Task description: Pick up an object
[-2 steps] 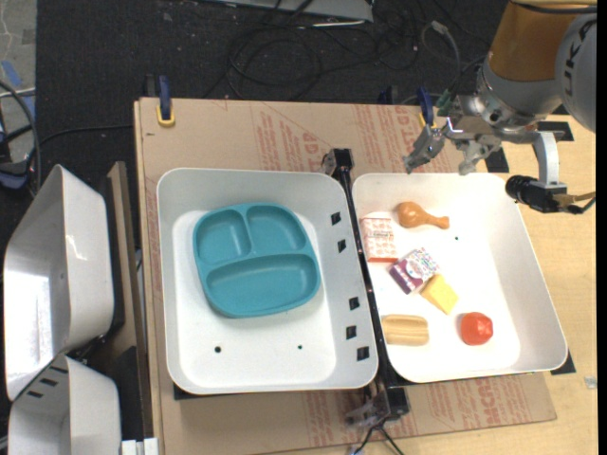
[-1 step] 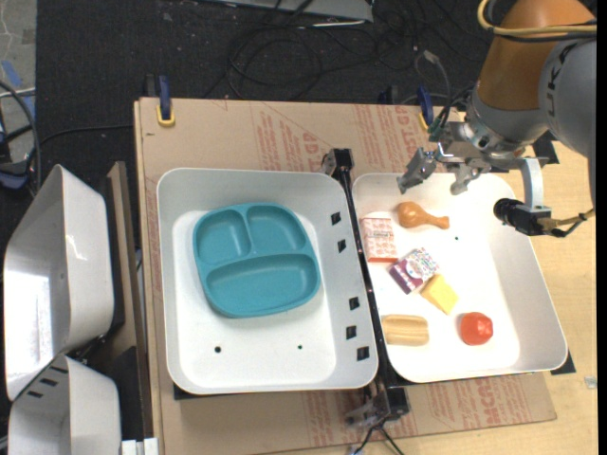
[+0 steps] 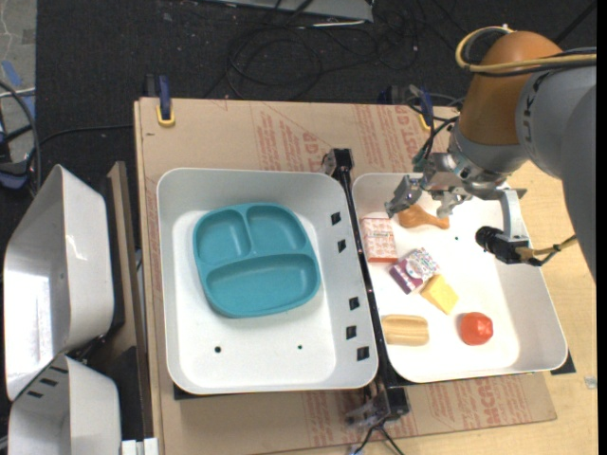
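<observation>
The bench top [image 3: 247, 131] is a tan board printed with faint red lettering, too pale and slanted to read. On it sit two shallow white bins side by side, their inner rims touching along a dark seam with black clips.

The left bin [image 3: 180, 282] holds one thing, a teal divided plate [image 3: 254, 259] with three compartments. The plate lies flat in the upper middle of the bin, with bare white floor all around it, widest along the near edge.

The right bin [image 3: 531, 320] holds the small items. A pink-and-white packet [image 3: 379, 238] lies against the left wall; its print cannot be read. Just right of it is a purple-and-white wrapped packet [image 3: 413, 269], also unreadable, touching a yellow wedge [image 3: 440, 294] at its lower right. A hot-dog bun toy [image 3: 405, 330] rests near the front left, and a red tomato-like ball [image 3: 475, 328] sits apart to its right. The right half of this bin is open floor.

The grey arm [image 3: 560, 102] with its orange band comes in from the right and ends over the upper part of the right bin. The gripper [image 3: 424, 197] hangs right over an orange-brown piece [image 3: 420, 219], shaped like a chicken leg, at the bin's upper left. Whether the gripper's prongs are spread or closed on it I cannot tell.
</observation>
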Motion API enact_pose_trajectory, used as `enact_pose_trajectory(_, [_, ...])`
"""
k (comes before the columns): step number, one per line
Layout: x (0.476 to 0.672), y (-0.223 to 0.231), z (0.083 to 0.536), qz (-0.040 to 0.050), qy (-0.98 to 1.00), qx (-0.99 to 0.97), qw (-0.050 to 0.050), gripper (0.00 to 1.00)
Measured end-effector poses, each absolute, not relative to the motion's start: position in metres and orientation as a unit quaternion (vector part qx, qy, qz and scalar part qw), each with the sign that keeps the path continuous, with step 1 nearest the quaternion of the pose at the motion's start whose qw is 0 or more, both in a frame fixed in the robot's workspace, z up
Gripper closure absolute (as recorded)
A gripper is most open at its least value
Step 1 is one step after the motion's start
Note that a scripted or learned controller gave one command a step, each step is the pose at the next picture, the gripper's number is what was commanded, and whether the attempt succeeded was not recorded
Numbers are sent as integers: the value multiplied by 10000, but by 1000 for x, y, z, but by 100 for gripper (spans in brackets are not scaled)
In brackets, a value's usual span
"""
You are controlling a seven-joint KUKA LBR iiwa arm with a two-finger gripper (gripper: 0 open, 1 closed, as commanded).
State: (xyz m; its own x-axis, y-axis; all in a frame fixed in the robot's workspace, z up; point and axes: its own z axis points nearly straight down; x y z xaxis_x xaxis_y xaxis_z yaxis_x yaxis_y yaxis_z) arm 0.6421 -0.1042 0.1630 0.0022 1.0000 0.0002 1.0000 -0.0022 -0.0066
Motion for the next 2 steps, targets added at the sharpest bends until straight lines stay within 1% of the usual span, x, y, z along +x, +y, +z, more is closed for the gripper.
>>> enact_pose_trajectory(1, [650, -100, 113, 13, -7082, -7060, 13, 0])
enact_pose_trajectory(2, [652, -100, 127, -5, -7078, -7064, -8, 100])
